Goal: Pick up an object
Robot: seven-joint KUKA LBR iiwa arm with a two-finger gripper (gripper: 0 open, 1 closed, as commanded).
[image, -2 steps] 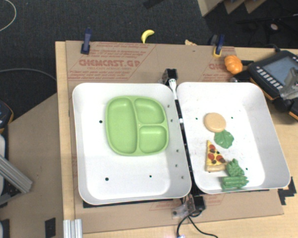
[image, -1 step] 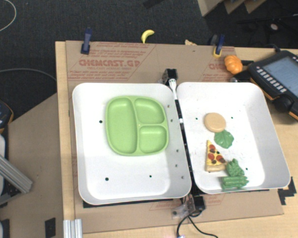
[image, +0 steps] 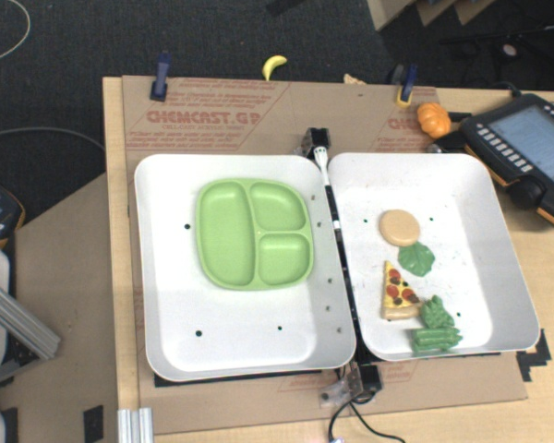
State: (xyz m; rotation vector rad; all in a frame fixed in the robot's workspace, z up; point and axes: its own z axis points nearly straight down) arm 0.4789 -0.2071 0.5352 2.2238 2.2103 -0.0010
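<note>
Two bins: a left bin (image: 166, 340) and a right bin (image: 480, 192), both white and shallow, lie side by side touching along the middle of the frame.
Camera view, base: both bins rest on a brown cardboard sheet (image: 212, 113) printed with red lettering.
Left bin contents: a light green divided plate (image: 254, 233) with three compartments lies flat in the upper centre of that bin.
Right bin contents: five small toy foods lie in a loose column down its middle.
Tan disc (image: 400, 226): uppermost of the column, lying flat.
Green leaf piece (image: 416, 258): just below and right of the disc, touching or nearly touching it.
Pizza slice (image: 399, 292): below the leaf piece, its tip pointing up the frame.
Dark green lump (image: 436, 312): just right of the pizza slice.
Green bean piece (image: 436, 339): lowest, near the bin's bottom rim.
Upper edge: two blue clamps (image: 160, 77) grip the cardboard; a yellow banana (image: 274, 65) lies between them.
Upper right: an orange toy (image: 433, 118) sits beside a black handheld screen (image: 522, 141).
Gripper state: cannot be told.
</note>
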